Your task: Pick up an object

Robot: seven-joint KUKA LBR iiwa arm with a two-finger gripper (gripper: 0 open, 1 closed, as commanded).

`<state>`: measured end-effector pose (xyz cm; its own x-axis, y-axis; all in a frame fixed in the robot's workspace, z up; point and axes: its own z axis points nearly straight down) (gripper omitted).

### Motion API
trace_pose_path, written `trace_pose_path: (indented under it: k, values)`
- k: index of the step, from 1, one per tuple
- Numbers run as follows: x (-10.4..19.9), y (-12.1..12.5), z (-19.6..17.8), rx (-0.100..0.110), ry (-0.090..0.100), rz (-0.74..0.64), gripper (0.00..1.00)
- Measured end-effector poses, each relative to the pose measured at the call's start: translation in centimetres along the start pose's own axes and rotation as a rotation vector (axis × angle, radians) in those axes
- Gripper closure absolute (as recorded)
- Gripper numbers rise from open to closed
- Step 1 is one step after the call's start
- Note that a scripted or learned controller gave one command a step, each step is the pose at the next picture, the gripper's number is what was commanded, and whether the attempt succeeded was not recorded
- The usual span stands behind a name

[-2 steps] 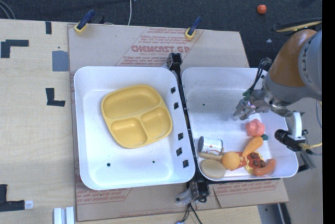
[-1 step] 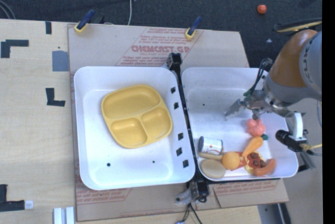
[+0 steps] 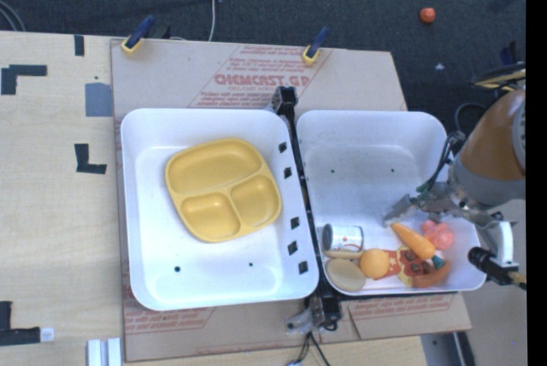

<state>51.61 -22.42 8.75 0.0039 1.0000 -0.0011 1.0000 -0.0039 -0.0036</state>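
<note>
The right bin (image 3: 367, 142) holds a cluster of small objects along its near edge. Among them are a small can (image 3: 344, 236) lying on its side, an orange ball (image 3: 373, 263), a carrot-shaped piece (image 3: 414, 240), a pink piece (image 3: 439, 233), a red-brown item (image 3: 425, 272) and a beige oval (image 3: 345, 275). My gripper (image 3: 412, 203) hangs low at the right side of this bin. It is just above and behind the carrot piece, and nothing shows between its tips.
The left bin (image 3: 145, 185) holds a yellow divided plate (image 3: 224, 189). A black divider with clips (image 3: 292, 185) runs between the bins. The arm's grey body and orange band (image 3: 496, 146) lean over the right bin's right wall. Cardboard lies under both bins.
</note>
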Motion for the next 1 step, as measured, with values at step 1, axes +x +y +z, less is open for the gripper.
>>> trace_pose_path:
  k: [1]
  values:
    - [3.2, -3.23, 0.12, -0.009, -0.002, -0.002, 0.0]
